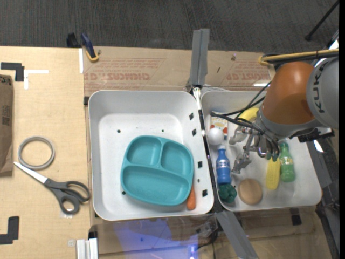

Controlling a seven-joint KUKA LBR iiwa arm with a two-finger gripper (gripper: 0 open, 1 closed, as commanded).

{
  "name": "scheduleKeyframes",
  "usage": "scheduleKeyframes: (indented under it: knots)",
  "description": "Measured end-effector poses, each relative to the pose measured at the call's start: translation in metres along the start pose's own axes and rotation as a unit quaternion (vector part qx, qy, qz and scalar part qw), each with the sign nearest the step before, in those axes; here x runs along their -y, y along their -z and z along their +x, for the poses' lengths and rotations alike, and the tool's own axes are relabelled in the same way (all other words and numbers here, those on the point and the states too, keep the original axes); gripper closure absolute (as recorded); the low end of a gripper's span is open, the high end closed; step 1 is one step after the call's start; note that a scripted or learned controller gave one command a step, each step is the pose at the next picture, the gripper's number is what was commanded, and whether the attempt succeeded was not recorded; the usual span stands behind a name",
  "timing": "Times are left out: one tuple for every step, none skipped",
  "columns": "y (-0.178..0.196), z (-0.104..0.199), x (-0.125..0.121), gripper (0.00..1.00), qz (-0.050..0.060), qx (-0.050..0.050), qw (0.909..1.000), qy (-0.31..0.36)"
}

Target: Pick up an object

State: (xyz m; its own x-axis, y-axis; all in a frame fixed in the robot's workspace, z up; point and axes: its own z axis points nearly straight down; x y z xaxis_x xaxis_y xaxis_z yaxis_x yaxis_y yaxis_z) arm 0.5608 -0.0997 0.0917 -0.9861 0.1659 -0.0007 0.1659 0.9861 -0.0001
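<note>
Camera view: gripper [242, 158] hangs low in the right bin [307, 198] beside the blue bottle [222, 166], can't tell how the jaws stand. Clutter's tight there, so I'd guess it nudges the bottle or white ball [215, 135] instead of grabbing.

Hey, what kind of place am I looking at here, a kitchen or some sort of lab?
Most likely a robotics lab bench, not a kitchen: a grey-and-orange robot arm reaches over two white bins of toy-like items, with scissors and tape on the workbench beside them.
</note>
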Motion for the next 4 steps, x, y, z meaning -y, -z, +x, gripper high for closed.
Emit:
scheduleKeyframes:
  knots:
    - [0.002,0.061,0.01,0.0,0.002,0.004,0.9973,-0.074]
    - [0.09,0.028,0.092,0.0,0.0,0.001,0.9927,-0.12]
    - [0.013,-0.036,0.087,0.0,0.0,0.005,0.9888,-0.149]
    - [0.002,-0.023,0.099,0.0,0.0,0.002,0.9859,-0.167]
